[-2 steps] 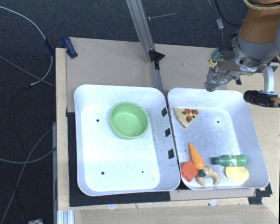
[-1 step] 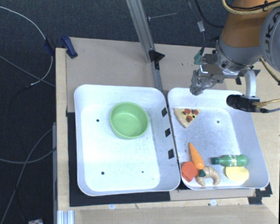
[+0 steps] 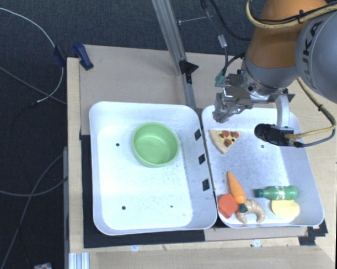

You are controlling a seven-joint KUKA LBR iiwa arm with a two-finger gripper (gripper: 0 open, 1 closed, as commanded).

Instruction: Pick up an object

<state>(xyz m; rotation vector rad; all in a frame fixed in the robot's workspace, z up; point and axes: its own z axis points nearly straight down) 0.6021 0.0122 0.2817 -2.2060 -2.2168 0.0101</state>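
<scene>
My gripper (image 3: 223, 113) hangs over the far left corner of the right bin (image 3: 300, 169), just above and behind a pizza slice (image 3: 224, 138). Nothing shows between its fingers. Along the near edge of that bin lie a carrot (image 3: 236, 187), a red block (image 3: 227, 205), a tan croissant-like piece (image 3: 252, 212), a green bottle (image 3: 277, 192) and a yellow piece (image 3: 284, 208). A green bowl (image 3: 155, 143) sits in the left bin (image 3: 111, 201).
A slanted metal pole (image 3: 174, 43) crosses behind the bins, ending near the gap between them. Black clips (image 3: 202, 158) line the shared rim. A black camera unit with cable (image 3: 273, 134) hangs off the arm over the right bin.
</scene>
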